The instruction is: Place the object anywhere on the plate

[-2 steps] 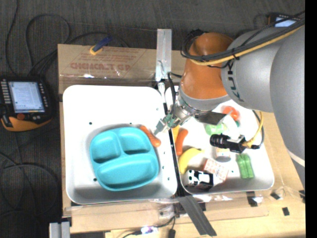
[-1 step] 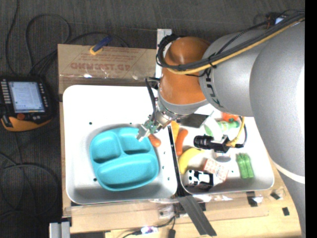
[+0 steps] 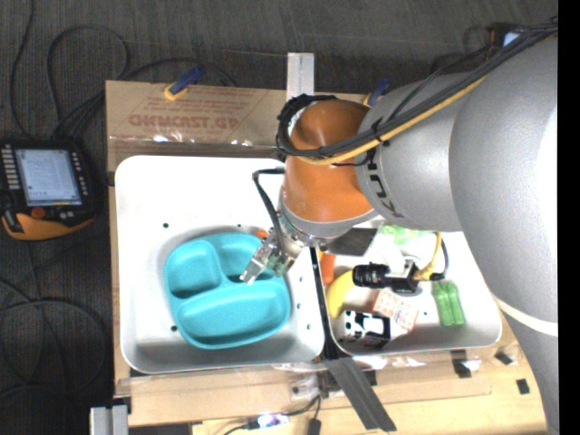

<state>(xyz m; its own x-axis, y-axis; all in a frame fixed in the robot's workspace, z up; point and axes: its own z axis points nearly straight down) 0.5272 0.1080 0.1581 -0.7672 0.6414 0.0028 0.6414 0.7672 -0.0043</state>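
Presently the gripper hangs low over the right rim of the plate, at the edge of its upper compartment. How far it is open cannot be told from this slant, nor whether it has hold of anything. The plate lies in the left bin, toward its lower right. The right bin holds a yellow item, green bottle, pink card and black-and-white box. Which one is the task's object cannot be told.

Bulky, smooth grey rounded arm with a glossy orange band above the wrist. Dark cables cross its shell. Small metallic claw.
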